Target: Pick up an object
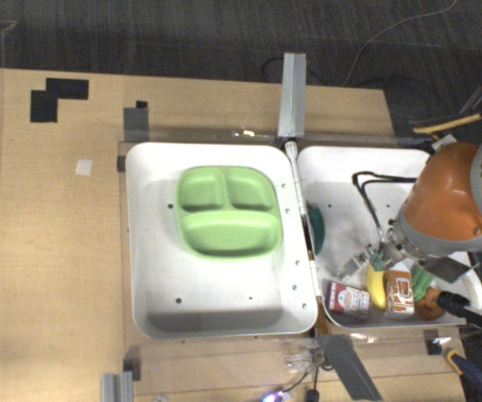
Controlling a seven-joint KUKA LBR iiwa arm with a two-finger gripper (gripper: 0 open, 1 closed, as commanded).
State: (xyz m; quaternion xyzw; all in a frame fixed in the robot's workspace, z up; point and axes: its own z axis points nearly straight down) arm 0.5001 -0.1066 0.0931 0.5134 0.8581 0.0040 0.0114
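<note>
Yellow banana [376, 289] lies between two cartons [349, 300] in right bin [333, 182].

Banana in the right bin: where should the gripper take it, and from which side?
Grip the banana across its middle, coming from above. It lies lengthwise between the purple carton and the orange box, so its upper face looks the freest way in.

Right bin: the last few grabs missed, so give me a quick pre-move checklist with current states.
1. Gripper low over the right bin: ok.
2. Something between the fingers: cannot tell.
3. Banana right below gripper, reachable: ok.
4. Free room around the banana: not ok; a dark carton and an orange-white box crowd it.
5. Black cable away from the pile: ok.
6. Green divided tray in the left bin, out of the way: ok.
</note>
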